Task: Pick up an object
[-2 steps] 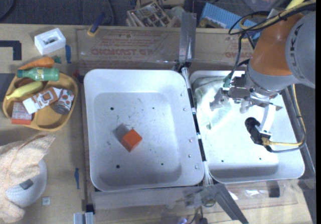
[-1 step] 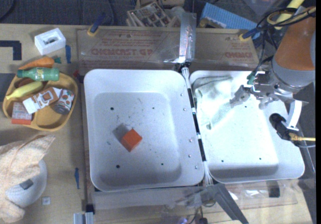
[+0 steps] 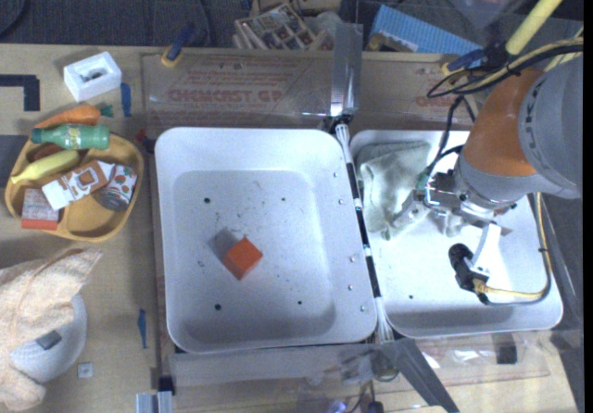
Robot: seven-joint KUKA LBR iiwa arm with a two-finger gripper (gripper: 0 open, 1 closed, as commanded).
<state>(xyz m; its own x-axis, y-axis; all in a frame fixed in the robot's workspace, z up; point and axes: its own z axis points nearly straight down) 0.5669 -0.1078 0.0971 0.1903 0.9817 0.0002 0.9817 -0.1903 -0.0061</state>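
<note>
An orange block (image 3: 244, 257) with a grey face lies in the middle of the left white bin (image 3: 185, 161). A crumpled pale green-white cloth (image 3: 384, 178) sits in the back left part of the right bin (image 3: 519, 309). My gripper (image 3: 410, 213) hangs low over the right bin, at the front right edge of the cloth, below the grey wrist and orange band (image 3: 496, 119). The arm's body hides part of the gripper, and whether it touches the cloth is unclear.
A black plug with a yellow cable (image 3: 473, 274) hangs from the wrist over the right bin's floor. A wooden bowl of toy food (image 3: 69, 184) stands left of the bins, with a peach towel (image 3: 42, 295) in front of it.
</note>
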